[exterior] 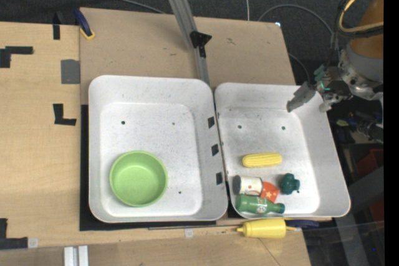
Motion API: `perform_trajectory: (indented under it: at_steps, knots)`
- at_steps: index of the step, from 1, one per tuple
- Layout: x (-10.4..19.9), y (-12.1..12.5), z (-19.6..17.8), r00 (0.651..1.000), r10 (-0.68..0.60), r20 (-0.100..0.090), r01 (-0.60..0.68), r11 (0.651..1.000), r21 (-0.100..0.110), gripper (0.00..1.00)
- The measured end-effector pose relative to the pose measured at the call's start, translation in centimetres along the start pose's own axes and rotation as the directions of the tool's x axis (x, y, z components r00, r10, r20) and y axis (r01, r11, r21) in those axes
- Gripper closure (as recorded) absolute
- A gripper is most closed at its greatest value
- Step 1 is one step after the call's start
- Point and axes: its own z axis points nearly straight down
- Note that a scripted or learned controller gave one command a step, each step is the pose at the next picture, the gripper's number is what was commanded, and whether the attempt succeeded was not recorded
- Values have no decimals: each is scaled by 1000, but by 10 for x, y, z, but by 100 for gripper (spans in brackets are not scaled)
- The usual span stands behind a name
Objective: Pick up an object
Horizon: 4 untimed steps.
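green bowl (138, 178), yellow corn (262, 160), white bins (100, 134)

Two bins side by side on the bench (149, 40), touching along their inner edges. Left bin (149, 87): a bowl (138, 179) in its near left corner, upright. Right bin (324, 152): everything sits in the near half. Corn cob (262, 160) lies crosswise, behind the rest. In front of it a can (247, 185) on its side at left, a small toy (288, 183) at right, another small piece (270, 191) between them. A bottle (260, 205) lies along the near wall, touching the can. Outside the bin, just past its near rim, a second bottle (264, 228) lies on the bench. Gripper (303, 96) hangs over the right bin's far right corner, well apart from the objects. A pole (181, 3) slants up behind the bins' junction.
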Motion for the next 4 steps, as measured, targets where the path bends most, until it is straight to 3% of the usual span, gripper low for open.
perform_trajectory:
  at_steps: [1, 4]
  knots:
    - [0, 0, 0, 1000, 0, 0, 0, 1000, 0, 0]
    - [6, 5, 136, 1000, 0, 0, 0, 1000, 4, 0]
